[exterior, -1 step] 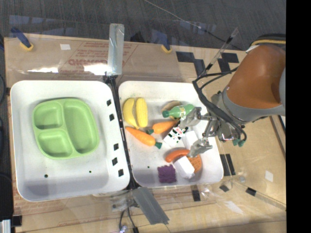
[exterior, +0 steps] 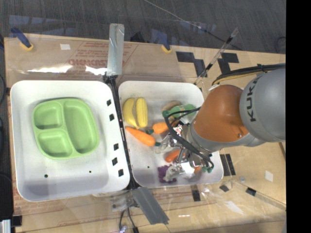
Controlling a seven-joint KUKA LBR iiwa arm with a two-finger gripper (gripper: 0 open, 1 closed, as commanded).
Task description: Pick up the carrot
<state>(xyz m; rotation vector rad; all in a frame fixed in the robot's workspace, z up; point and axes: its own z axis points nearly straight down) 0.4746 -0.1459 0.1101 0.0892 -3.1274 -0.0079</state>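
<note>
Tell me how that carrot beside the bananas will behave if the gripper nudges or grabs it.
The carrot looks like smooth toy plastic, so probably stiff, light and a bit slippery. Its round, tapered body lies flat on the right bin, so a nudge would likely roll it in a curve, perhaps against the bananas.

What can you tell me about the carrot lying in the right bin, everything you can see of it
The carrot is a smooth, bright orange, tapered piece that looks like toy plastic. It lies flat on the floor of the right bin, near its left wall, slanted from upper left to lower right. Its upper end sits just below the yellow banana and corn. The gripper is to its right, not holding it.
</note>
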